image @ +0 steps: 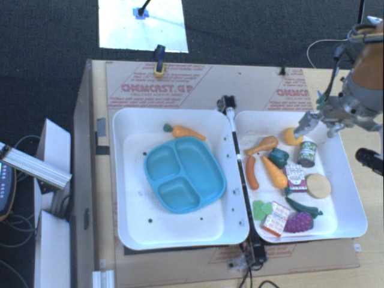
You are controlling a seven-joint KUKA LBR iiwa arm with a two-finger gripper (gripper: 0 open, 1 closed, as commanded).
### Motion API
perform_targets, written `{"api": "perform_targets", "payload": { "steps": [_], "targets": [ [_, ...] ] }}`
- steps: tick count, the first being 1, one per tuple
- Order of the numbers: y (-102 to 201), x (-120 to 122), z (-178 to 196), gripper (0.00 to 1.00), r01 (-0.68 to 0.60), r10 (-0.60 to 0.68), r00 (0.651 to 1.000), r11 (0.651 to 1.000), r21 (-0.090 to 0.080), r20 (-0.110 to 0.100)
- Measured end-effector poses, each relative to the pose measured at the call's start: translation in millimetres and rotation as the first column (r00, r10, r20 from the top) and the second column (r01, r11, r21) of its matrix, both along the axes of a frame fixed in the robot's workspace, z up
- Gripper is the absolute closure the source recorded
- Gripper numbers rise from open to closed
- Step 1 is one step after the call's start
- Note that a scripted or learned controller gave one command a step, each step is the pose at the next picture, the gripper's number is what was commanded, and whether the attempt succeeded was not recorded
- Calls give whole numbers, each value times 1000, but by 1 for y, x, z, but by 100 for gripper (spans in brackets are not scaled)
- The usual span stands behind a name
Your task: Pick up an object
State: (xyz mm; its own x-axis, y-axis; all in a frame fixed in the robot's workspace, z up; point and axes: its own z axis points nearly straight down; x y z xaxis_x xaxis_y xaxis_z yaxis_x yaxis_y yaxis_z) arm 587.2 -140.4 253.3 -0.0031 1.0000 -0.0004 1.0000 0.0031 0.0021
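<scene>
White plastic is framing everything here: two shallow bins are sitting side by side on the bench. Nearest the camera, along the front of the right bin (pixel 351 218), a bunch of purple grapes (pixel 299 222) is lying beside a small printed carton (pixel 275 217) and a leafy green piece (pixel 261 209), with a dark green pepper (pixel 303 207) just behind them. Further back, a tan round cookie (pixel 318 186) is sitting next to a small pink-and-white packet (pixel 295 175), and an orange carrot (pixel 273 171) and a reddish sausage (pixel 251 172) are lying slantwise toward the divider. A teal piece (pixel 278 157), a drumstick-shaped piece (pixel 263 144) and a small can (pixel 308 152) are resting behind those.

In the left bin (pixel 135 161), a blue divided plate (pixel 184 174) is taking up the middle, with another carrot (pixel 183 132) lying behind it.

Farthest back, the gripper (pixel 307 125) is hovering over the rear of the right bin, just beside a yellow-orange round piece (pixel 292 136). Whether its jaws are parted or closed I cannot tell, and nothing is visibly sitting between them. I judge the pick as not yet done: every object is lying in a bin, so descent, closing and lifting are all remaining.
</scene>
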Motion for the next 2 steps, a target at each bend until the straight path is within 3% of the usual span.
{"api": "perform_targets", "payload": {
  "steps": [1,2],
  "targets": [
    [53,1,-100,0,0,0,1000,1000,1,-3],
    [32,-22,-164,0,0,0,1000,1000,-2,10]
  ]
}}
